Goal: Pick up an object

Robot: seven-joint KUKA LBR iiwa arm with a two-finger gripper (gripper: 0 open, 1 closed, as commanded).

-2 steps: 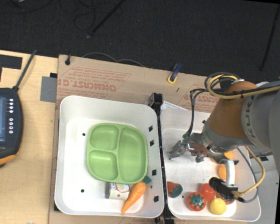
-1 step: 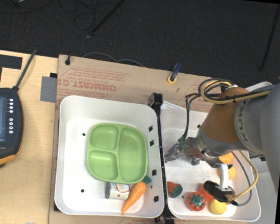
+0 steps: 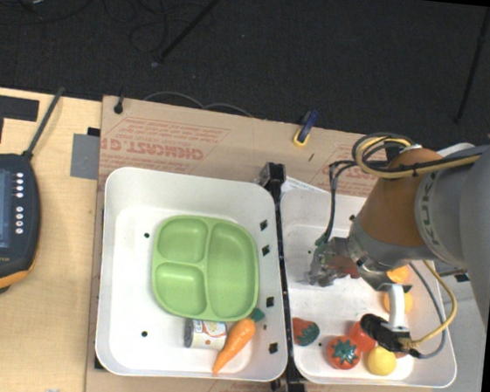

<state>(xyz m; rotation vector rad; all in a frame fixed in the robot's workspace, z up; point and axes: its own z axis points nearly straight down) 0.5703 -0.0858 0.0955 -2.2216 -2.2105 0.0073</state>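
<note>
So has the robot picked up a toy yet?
Not yet, as far as the view shows. The gripper is down in the right bin, over a bare patch, with nothing seen between its fingers. The tomato, lemon and strawberry lie on that bin's floor; the carrot and can sit by the green plate in the left bin. Grabbing and lifting are left.

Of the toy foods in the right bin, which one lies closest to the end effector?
The strawberry, red with a green top, at the bin's left side below the end effector. The tomato and lemon lie farther right, near the front wall.
</note>
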